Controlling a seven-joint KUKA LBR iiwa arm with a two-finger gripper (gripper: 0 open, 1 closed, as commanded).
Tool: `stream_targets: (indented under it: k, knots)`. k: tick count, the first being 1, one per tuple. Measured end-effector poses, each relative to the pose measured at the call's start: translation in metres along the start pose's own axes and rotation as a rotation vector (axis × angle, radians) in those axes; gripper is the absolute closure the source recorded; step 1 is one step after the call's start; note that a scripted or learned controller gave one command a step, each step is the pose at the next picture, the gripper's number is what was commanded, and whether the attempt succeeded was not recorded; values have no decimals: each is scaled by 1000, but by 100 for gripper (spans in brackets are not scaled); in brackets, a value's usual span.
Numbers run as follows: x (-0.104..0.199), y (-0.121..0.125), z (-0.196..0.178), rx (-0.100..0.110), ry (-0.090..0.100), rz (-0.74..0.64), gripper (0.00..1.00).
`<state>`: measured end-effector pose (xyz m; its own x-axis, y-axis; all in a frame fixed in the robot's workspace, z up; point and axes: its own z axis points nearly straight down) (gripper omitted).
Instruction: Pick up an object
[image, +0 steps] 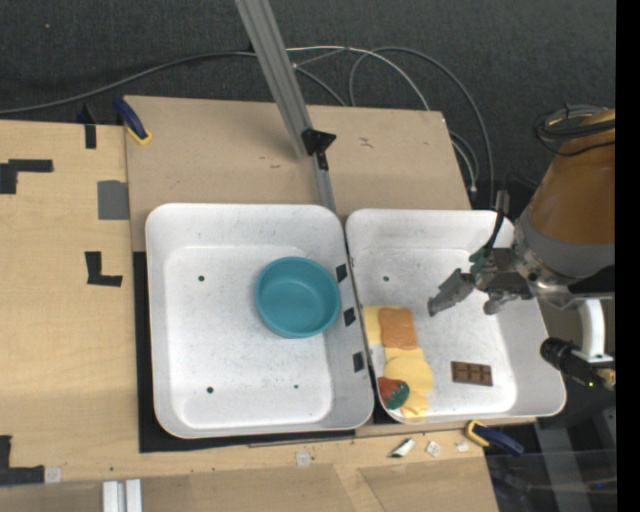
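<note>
- Camera view: the hand (470, 291) hangs over the right bin (440, 228), in the right middle of the frame. Its fingers are spread wide, with nothing between them.
- I think this is the reaching step. No object has been picked up yet.
- The nearest things are the orange block (397, 327) and the brown bar (471, 374), low in that bin. The bar's long side runs left to right.
- Next, the hand must go down over one thing and close.
- The blue bowl (296, 296) sits in the left bin (180, 300).

two bins (180, 300), one bowl (297, 296)
</note>
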<state>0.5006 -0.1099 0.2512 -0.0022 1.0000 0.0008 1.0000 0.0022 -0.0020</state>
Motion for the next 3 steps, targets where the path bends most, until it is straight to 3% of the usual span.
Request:
stream_targets:
  k: [1,3]
  knots:
    - [0,0,0,0,0,0,0]
    - [-7,-11,118,7,1,2,0]
